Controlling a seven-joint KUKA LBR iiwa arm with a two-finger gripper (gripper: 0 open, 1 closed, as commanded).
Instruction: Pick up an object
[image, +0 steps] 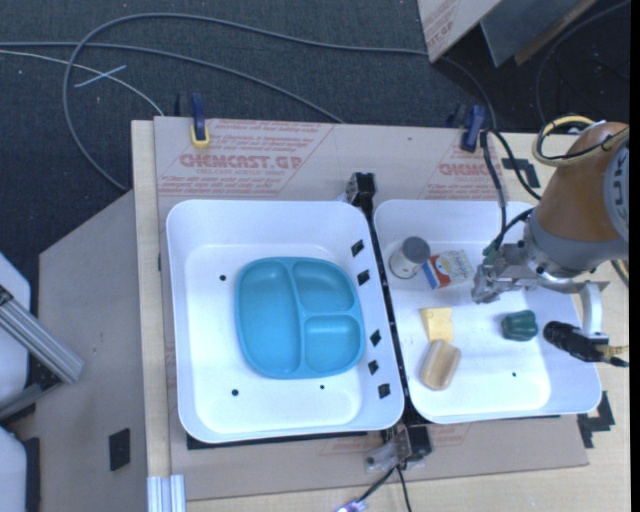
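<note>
Resting on a bench board (300, 150) printed "CHEMCAST GP" in red are two white bins. The left bin (200, 400) carries a blue divided plate (298, 316). The right bin (530, 395) has the gripper (487, 288) low over its far middle; whether it is wide or narrow cannot be told. Near-left of it lies a tan roll (439, 364), long axis running near to far, with a yellow block (436, 323) touching its far end. A green lump (519, 324) sits near-right of the gripper, a printed packet (447, 268) and grey can (409, 256) just left.
</note>
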